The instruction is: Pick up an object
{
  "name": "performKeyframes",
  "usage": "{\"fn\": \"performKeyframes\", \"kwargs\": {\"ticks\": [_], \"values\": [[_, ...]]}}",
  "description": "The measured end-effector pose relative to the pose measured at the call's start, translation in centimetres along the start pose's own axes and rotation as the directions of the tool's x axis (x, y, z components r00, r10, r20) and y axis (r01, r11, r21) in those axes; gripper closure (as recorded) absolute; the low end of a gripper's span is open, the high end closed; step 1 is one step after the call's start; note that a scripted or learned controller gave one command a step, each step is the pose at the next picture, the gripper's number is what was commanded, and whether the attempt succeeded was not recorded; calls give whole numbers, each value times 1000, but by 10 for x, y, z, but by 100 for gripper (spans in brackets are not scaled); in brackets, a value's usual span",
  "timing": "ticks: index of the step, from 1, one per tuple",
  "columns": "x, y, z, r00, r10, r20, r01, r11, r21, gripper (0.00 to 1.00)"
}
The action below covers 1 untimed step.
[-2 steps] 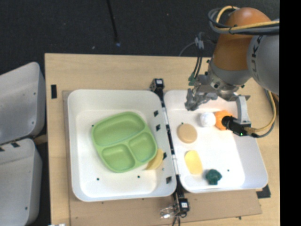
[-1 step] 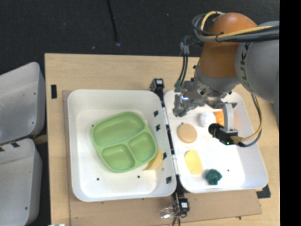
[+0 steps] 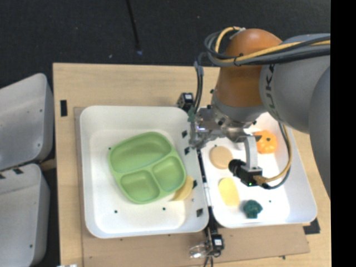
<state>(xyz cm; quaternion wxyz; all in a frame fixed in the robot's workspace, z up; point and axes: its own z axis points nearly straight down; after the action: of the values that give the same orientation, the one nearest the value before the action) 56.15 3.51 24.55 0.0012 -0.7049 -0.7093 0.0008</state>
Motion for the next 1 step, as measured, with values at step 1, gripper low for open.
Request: {"fn": "performKeyframes", "kwargs": {"ticks": [1], "values": [[48, -11, 11, 1000, 0, 0, 0, 1000, -2, 100]]}}
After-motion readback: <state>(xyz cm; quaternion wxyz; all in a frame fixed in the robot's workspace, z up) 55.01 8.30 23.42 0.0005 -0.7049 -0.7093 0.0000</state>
